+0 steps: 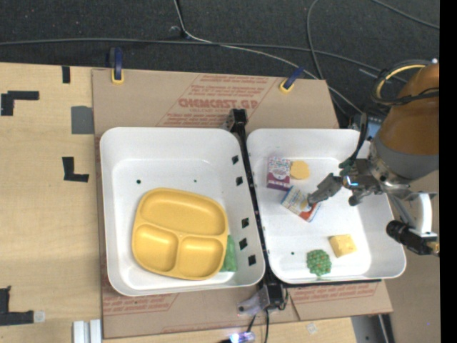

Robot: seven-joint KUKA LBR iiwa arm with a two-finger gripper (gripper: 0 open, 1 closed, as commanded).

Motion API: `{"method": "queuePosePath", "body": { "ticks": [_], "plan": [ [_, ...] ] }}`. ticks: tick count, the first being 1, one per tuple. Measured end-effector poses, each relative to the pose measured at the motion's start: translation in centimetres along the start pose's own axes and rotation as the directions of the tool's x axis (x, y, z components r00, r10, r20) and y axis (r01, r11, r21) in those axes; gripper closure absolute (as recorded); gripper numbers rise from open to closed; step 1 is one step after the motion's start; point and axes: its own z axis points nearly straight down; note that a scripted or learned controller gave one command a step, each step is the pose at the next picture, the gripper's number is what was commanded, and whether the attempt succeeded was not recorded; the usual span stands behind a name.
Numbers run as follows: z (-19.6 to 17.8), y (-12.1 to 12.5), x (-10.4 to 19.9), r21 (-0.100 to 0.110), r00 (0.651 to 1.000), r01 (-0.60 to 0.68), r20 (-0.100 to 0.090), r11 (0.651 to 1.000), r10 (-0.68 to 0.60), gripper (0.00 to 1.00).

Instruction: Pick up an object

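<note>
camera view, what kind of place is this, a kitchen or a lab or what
Most likely a robotics lab bench set up for grasping trials, not a kitchen. Two white bins sit on clamped cardboard, cables trail over a dark floor, and the items are toys, such as a yellow divided tray and a green broccoli piece.

A green item (230,256) is lying mostly hidden under the yellow tray (180,233) near the left bin's (114,148) right edge. The arm (408,131) is running off the frame's right edge.
</note>
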Motion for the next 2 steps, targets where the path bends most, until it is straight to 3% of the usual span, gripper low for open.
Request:
{"method": "queuePosePath", "body": {
  "ticks": [1,2],
  "plan": [
    [-0.6,0.3,0.0,-0.012,1.000,0.004,0.002,1.000,-0.004,0.00],
    [5.6,-0.5,0.2,-0.006,1.000,0.002,0.001,1.000,-0.002,0.00]
  ]
}}
